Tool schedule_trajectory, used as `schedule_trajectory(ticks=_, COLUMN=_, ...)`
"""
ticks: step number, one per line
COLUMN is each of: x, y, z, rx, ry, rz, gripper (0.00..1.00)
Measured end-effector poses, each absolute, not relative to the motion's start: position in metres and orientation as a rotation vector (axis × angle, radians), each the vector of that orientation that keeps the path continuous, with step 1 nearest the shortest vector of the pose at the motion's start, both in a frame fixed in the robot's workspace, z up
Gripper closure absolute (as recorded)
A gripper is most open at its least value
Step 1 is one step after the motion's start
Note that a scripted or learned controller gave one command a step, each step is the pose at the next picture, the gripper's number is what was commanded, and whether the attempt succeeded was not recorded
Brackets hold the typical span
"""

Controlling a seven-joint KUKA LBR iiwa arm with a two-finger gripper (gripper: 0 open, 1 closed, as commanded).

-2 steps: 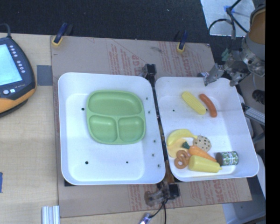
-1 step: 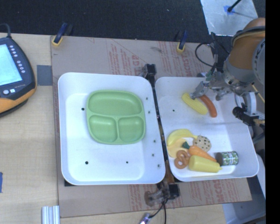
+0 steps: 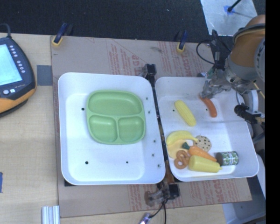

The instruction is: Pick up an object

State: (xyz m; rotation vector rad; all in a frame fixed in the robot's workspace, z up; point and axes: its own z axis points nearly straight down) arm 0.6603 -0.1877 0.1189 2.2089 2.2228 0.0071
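My gripper (image 3: 209,92) hangs over the far right part of the right bin (image 3: 235,134). Directly beneath its tip lies a small red sausage (image 3: 211,108), whose upper end reaches up to the gripper. Whether the sausage is gripped is not visible. To the left of the sausage lies a yellow corn cob (image 3: 185,113). Near the bin's front edge sit a banana (image 3: 178,137), a speckled cookie (image 3: 204,143), a pretzel (image 3: 181,159), a carrot (image 3: 201,152), a yellow wedge (image 3: 204,164) and a small green can (image 3: 228,158).
The left bin (image 3: 74,143) holds a green divided plate (image 3: 116,116). A teach pendant (image 3: 9,78) rests on the bench at far left. Cables and the arm's wrist (image 3: 245,55) crowd the right bin's far right corner.
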Motion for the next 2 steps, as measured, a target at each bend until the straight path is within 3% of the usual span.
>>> schedule_trajectory(ticks=1, x=0.66, y=-0.188, z=0.119, rx=2.209, ry=2.224, rz=0.007, gripper=0.0)
schedule_trajectory(ticks=2, x=0.643, y=-0.212, z=0.092, rx=2.221, ry=2.226, rz=-0.004, gripper=0.0)
